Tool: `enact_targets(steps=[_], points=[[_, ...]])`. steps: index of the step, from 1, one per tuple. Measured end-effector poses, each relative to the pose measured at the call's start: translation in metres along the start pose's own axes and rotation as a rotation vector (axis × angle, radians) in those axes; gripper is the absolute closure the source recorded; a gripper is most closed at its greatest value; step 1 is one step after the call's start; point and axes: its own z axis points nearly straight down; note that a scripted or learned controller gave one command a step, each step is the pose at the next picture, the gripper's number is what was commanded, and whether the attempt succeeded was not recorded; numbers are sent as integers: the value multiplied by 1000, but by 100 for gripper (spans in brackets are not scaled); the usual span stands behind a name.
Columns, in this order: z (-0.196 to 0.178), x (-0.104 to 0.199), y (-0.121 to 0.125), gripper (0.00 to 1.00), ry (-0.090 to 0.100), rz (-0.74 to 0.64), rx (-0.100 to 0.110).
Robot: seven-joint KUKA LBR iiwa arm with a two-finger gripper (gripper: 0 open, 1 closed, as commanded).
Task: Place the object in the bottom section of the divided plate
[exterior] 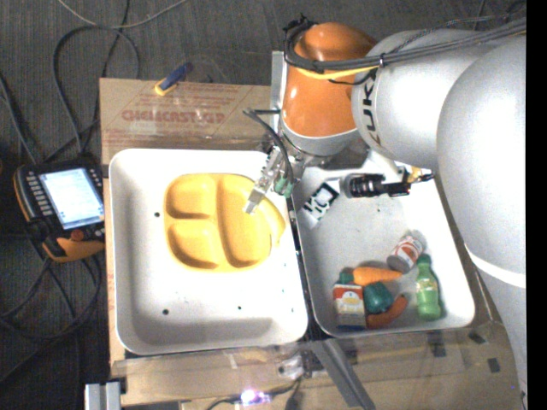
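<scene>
The arm, nearest the camera, is reaching in from the right, its orange band topping the wrist. The gripper is hanging over the far right part of the yellow divided plate, which is sitting in the left bin. Whether the gripper is wide, narrow or holding anything cannot be told. Which item is the task's object is not evident. The bottom section is presumably lying near and left of the gripper. In the right bin, well apart, are lying a green bottle, a can, a carrot and a carton.
</scene>
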Motion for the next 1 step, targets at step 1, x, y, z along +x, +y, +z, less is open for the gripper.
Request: enact_targets(steps=[1], points=[[0, 0, 0, 0, 0, 0, -1]])
